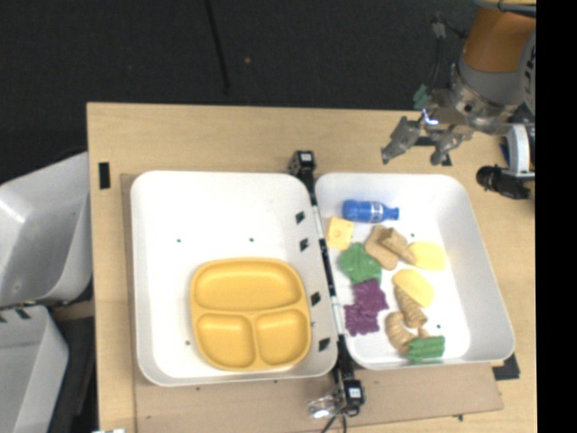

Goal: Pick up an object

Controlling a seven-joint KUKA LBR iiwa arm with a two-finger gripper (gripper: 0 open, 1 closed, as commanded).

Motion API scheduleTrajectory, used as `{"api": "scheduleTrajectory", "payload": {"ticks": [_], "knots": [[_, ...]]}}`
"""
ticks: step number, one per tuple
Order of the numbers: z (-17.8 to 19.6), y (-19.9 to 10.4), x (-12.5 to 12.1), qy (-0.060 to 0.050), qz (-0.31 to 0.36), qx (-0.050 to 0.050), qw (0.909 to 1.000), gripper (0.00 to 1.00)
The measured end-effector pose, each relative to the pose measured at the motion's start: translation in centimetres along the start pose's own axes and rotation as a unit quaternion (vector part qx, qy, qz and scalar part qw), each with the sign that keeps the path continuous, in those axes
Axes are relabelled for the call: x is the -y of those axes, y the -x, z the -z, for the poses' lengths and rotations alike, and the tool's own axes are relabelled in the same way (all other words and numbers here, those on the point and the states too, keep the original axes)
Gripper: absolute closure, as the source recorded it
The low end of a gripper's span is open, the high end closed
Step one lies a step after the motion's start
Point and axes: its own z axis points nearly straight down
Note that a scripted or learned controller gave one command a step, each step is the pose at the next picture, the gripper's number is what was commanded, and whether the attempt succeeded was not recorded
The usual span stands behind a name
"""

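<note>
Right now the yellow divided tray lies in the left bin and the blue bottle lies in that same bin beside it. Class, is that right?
Not quite. The yellow divided tray does lie in the left bin, but the camera view shows the blue bottle in the right bin, near its far edge.

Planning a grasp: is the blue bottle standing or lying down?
Lying down. The blue bottle rests on its side in the right bin, white cap pointing right.

Grey arm reaches in from the right; its pincer hangs with fingers spread.
</note>
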Motion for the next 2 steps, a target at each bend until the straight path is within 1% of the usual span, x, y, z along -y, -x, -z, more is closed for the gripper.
{"api": "scheduleTrajectory", "payload": {"ticks": [1,2], "knots": [[-6.0,-5.9,7.7,-0.005,0.002,-0.002,1.0000,0.00],[-0.8,-11.8,15.1,0.000,0.004,-0.002,1.0000,0.00]]}}
